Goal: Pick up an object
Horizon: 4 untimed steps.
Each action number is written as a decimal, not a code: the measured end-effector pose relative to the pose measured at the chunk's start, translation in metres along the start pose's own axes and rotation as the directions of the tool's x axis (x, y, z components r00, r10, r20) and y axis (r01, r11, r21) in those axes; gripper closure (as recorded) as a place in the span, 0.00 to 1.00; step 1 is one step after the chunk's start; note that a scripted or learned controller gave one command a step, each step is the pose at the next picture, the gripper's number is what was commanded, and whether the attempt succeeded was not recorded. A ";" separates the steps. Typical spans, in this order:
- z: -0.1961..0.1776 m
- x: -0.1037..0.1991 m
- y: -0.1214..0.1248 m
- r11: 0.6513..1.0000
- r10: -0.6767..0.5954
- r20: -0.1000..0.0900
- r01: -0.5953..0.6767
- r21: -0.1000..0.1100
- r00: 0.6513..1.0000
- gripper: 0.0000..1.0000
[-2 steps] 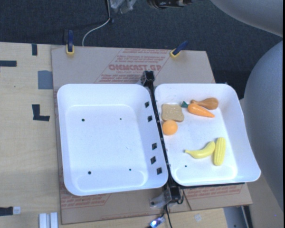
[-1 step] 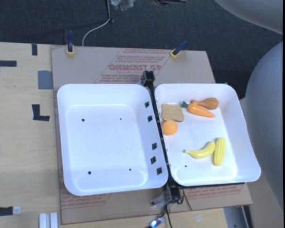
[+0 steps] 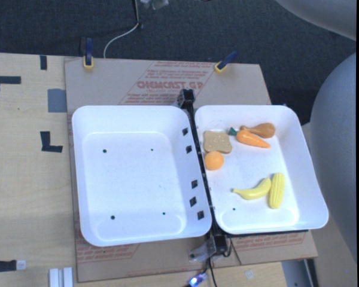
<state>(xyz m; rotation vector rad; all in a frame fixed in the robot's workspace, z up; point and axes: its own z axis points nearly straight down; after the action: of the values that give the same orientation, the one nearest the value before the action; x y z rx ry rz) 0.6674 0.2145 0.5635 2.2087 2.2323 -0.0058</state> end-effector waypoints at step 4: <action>-0.039 0.008 0.001 1.000 -0.002 -0.006 0.002 -0.031 1.000 1.00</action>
<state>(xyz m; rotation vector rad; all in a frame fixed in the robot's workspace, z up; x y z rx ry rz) 0.6686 0.2224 0.6021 2.1940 2.2226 0.0354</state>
